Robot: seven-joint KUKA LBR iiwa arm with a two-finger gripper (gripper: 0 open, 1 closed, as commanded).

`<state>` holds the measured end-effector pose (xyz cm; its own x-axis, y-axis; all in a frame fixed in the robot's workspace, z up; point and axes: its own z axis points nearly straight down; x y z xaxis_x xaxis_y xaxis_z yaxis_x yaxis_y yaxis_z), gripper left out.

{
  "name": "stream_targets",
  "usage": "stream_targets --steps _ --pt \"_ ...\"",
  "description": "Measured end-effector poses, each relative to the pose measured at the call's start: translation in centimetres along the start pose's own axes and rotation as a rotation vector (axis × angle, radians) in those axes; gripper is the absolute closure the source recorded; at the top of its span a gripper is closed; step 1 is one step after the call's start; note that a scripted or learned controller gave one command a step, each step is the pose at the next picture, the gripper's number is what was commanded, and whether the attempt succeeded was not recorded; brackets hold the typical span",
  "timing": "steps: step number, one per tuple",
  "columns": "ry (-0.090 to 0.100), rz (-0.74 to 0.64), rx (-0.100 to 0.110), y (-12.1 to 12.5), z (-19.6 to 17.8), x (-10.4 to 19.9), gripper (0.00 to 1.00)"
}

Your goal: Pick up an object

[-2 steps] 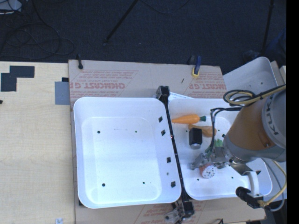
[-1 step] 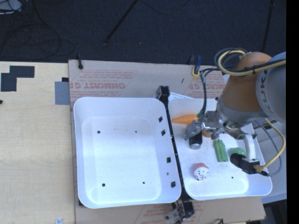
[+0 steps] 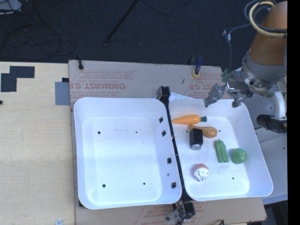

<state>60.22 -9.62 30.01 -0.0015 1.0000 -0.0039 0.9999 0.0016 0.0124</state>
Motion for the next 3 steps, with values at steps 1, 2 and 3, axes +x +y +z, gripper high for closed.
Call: stream_targets --steps 1,2,3 --pt "0.004 0.000 0.014 4.2 9.9 2.5 0.00" --pt "0.006 0.009 0.017 -3.1 21.3 -6.3 0.00" --pt "0.005 0.004 0.016 -2.9 20.9 -6.1 0.00"
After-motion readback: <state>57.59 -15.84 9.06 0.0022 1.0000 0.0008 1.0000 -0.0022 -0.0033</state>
